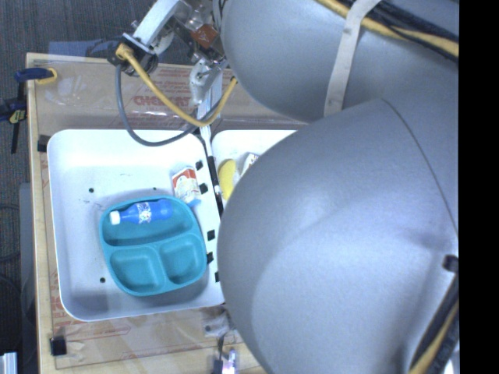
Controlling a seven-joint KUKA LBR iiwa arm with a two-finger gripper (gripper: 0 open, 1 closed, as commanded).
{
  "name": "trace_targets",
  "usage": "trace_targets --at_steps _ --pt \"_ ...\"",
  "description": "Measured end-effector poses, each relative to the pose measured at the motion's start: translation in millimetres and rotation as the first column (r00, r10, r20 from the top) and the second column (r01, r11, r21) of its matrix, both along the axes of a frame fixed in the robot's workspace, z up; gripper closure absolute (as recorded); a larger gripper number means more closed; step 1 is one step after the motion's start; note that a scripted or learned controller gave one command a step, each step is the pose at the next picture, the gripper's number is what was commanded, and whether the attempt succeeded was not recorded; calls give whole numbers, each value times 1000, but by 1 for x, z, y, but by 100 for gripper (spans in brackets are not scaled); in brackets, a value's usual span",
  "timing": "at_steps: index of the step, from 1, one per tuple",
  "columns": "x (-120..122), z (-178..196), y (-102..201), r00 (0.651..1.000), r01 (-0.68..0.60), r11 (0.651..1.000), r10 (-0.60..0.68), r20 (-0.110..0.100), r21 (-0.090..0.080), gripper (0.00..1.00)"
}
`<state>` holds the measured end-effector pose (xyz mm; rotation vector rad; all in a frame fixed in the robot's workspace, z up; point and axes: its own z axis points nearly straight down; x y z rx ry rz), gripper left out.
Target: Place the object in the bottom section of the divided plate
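Observation:
A blue divided plate (153,246) lies in the left white bin (70,209), towards its front right. A blue bottle with a white cap (143,213) rests on its side in the plate's large top section. The two smaller sections nearer the front hold nothing. A small red and white packet (185,184) sits on the bin floor just beyond the plate's upper right rim. My gripper (201,90) hangs high above the back edge of the bins, over the divider between them and well clear of the plate. I see nothing in it.
A yellow object (226,178) and a pale item (248,162) lie at the left edge of the right bin, mostly hidden by the big grey arm (335,209). A yellow and a black cable (148,100) loop over the back of the left bin.

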<state>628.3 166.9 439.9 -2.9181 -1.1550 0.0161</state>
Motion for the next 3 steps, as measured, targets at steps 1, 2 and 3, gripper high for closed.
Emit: trace_targets --at_steps 1,2,3 --pt "12 -20 -12 822 -570 822 570 2 5 0" --pt "26 -67 16 993 -117 993 117 0 1 0" --pt "17 -58 -16 854 521 854 -521 8 -1 0"
